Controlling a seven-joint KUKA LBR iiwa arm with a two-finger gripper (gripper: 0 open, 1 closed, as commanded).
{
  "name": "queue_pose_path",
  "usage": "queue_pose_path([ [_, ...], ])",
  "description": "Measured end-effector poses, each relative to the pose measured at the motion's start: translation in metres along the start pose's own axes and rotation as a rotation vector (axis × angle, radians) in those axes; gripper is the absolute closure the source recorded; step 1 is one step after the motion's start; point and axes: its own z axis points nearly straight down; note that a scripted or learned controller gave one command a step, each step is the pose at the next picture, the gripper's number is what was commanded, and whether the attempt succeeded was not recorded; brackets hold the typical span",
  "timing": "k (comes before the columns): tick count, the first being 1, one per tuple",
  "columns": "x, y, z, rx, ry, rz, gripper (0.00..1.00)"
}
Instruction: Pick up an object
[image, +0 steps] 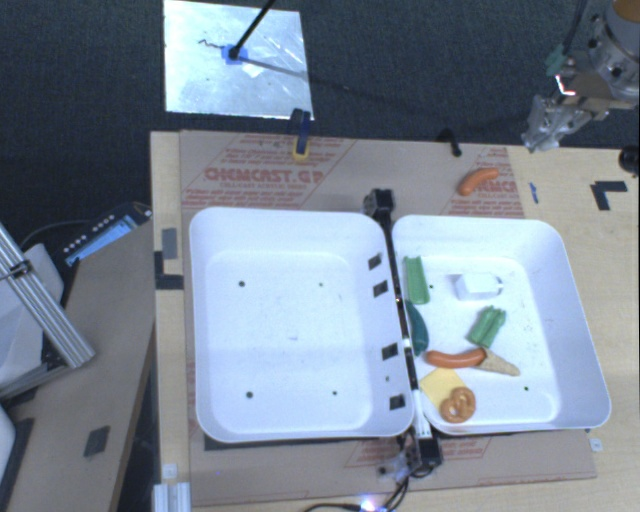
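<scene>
The right bin (570, 300) holds several small toy foods: a green piece (415, 279) by its left wall, a white block (477, 286), a green ridged piece (487, 325), a dark teal piece (416, 325), a sausage (455, 357), a tan wedge (499, 365), a yellow slice (438, 383) and a pretzel (458, 404). My gripper (552, 122) hangs high at the top right, beyond the bin's far edge and well apart from every object.
The left bin (290, 320) lies beside the right one. An orange sausage (478, 180) rests on the cardboard behind the right bin. A yellow and blue clamp (299, 135) stands at the board's far edge. A metal frame (40, 310) sits at left.
</scene>
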Motion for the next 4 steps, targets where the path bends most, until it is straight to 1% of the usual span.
queue_pose_path([
  [1, 0.021, 0.000, -0.040, -0.001, 0.000, 0.000, 1.00],
  [2, 0.029, -0.028, -0.070, 0.000, 0.000, 0.000, 1.00],
  [3, 0.061, -0.058, -0.074, 0.003, 0.001, 0.000, 1.00],
  [4, 0.089, -0.065, -0.059, 0.004, 0.001, 0.000, 1.00],
])
